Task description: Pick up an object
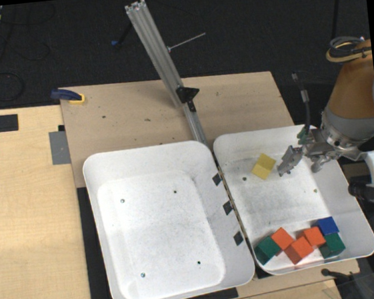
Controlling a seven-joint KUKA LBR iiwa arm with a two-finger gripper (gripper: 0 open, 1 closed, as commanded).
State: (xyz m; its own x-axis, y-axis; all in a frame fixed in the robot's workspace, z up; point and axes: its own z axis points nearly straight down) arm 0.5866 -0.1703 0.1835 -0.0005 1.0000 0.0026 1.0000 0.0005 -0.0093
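Hand [300, 157] hangs empty, fingers apart, near right bin's [365, 242] far edge; yellow block [264, 167] just left of it.

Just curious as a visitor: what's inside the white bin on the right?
In the right bin lie a yellow block near the gripper, and a front-corner cluster of orange, green and blue blocks. Anything beneath that cluster is hidden.

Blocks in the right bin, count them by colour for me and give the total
Yellow block: 1
Orange blocks: 3
Green blocks: 2
Blue block: 1
Total: 7, all in the right white bin.
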